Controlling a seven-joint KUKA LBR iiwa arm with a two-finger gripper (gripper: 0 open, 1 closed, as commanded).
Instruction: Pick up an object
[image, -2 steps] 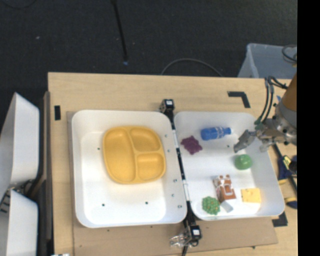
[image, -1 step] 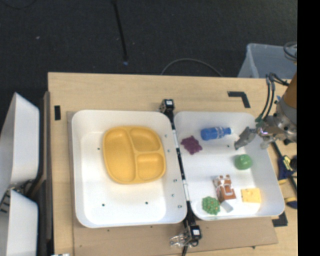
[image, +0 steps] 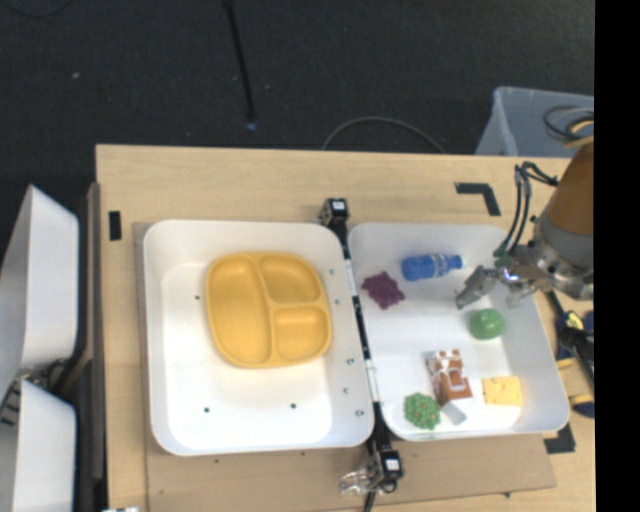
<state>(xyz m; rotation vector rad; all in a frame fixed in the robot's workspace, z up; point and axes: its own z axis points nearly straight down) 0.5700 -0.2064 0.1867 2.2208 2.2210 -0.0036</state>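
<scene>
The right bin holds several small objects: a blue bottle lying on its side, a purple lump, a green round piece, a brown, white and red block, a yellow block and a green bumpy piece. My gripper reaches in from the right and hangs over the bin's far right part, just behind the green round piece and right of the blue bottle. Its fingers stand open, with nothing between them.
The left bin holds a yellow divided plate. A raised divider runs between the two bins. Cables and a pale blue box sit behind the arm at the right.
</scene>
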